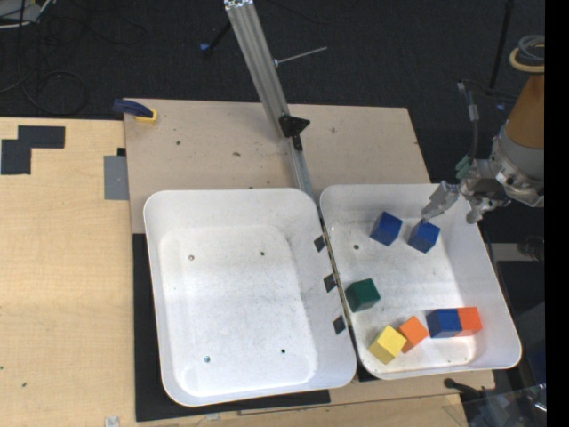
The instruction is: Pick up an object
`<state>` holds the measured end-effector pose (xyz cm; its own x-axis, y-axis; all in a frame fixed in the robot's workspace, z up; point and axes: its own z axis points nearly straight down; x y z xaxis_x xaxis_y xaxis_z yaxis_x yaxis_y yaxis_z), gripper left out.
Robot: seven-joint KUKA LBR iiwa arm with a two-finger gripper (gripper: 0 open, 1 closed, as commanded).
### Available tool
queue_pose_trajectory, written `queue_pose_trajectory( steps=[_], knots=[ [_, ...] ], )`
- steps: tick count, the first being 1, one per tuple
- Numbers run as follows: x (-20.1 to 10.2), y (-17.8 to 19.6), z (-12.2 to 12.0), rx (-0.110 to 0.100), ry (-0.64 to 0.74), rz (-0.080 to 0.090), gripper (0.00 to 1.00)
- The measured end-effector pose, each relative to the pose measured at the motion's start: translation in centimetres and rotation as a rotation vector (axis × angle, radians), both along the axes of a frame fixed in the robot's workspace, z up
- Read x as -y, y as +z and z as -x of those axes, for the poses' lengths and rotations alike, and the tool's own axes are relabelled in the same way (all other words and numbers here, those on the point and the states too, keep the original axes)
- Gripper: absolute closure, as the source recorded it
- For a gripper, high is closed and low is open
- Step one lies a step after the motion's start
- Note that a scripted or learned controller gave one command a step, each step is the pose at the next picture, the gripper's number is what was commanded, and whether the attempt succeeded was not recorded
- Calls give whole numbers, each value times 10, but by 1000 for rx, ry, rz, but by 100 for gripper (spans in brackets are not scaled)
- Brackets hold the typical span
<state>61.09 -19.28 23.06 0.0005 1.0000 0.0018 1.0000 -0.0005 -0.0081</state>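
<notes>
Above the right bin's far right edge: you had the claw [460,205] here, hanging over the rim, its two fingers spread apart with nothing between them.
Arm: you saw it [524,140] reach in from the right, orange band above the grey wrist.
Nearest cube: a blue cube [424,236] lay just beside the claw's left finger, inside the right bin [498,283], apart from the fingertip.
Second blue cube: it [386,229] sat just left of that nearest cube, not touching it.
Green cube: it [362,294] rested well below that pair, near the bin's left wall.
Front cluster: toward the bin's near edge you had a yellow cube [388,343] touching an orange cube [413,332], then a third blue cube [444,323] pressed against an orange block [469,319].
Left bin: it [169,229] lay alongside, left of the right bin.
</notes>
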Motion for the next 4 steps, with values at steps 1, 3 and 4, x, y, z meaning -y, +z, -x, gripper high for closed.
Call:
queue_pose_trajectory(
  steps=[1, 3, 4],
  knots=[
    [0, -61, 10, -1, 0, -1, 0],
    [-2, -96, 3, 4, -3, 1, 100],
    [1, -53, 0, 10, 0, 2, 100]
  ],
)
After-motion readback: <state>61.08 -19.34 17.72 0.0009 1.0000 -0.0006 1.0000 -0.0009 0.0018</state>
